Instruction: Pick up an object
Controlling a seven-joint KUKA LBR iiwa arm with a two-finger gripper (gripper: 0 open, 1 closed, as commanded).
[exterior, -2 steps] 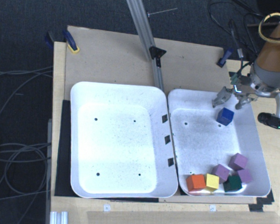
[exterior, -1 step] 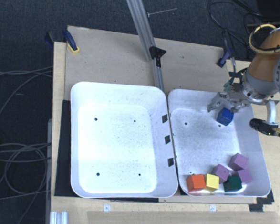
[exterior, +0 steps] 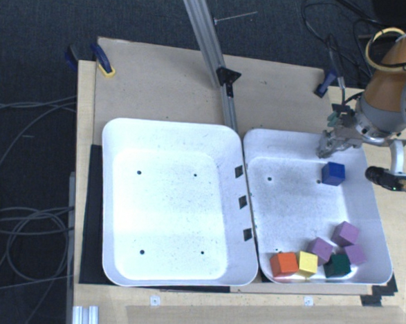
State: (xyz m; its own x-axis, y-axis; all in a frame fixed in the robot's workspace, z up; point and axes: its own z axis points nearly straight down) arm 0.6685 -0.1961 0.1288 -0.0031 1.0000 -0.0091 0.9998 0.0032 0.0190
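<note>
The pincer (exterior: 328,147) hangs over the far edge of the right bin (exterior: 377,204); whether it is open or closed, I cannot tell. A blue block (exterior: 333,173) lies just beside it, apart from the colored blocks (exterior: 314,257) clustered at the near corner
</note>
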